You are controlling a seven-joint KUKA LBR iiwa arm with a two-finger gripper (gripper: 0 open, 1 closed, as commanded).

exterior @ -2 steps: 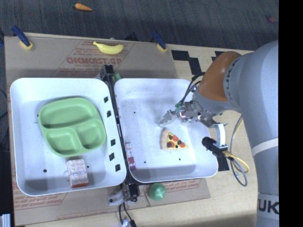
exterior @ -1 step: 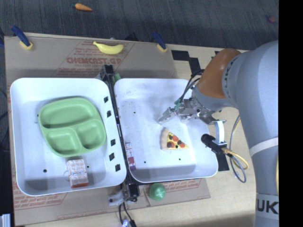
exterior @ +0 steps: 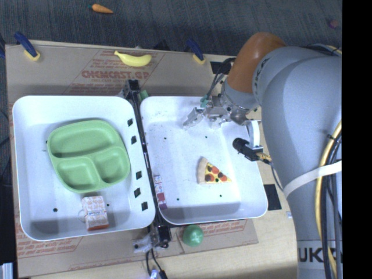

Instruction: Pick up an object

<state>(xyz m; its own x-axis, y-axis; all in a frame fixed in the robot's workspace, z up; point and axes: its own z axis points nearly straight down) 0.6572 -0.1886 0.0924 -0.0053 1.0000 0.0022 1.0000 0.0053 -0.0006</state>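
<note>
Your gripper (exterior: 195,118) hovers at the right bin's (exterior: 174,211) far edge, fingers spread, holding nothing. The pizza slice (exterior: 211,172) lies near that bin's near edge. You're at the approach step; next, move over it and descend.

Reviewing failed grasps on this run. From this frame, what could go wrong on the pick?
1. The gripper sits near the back of the right bin, well away from the pizza slice; closing here would likely grab nothing.
2. The slice lies flat on the bin floor, so fingers may slide over it.
3. The gripper is close to the bin's back wall and may clip it on descent.
</note>
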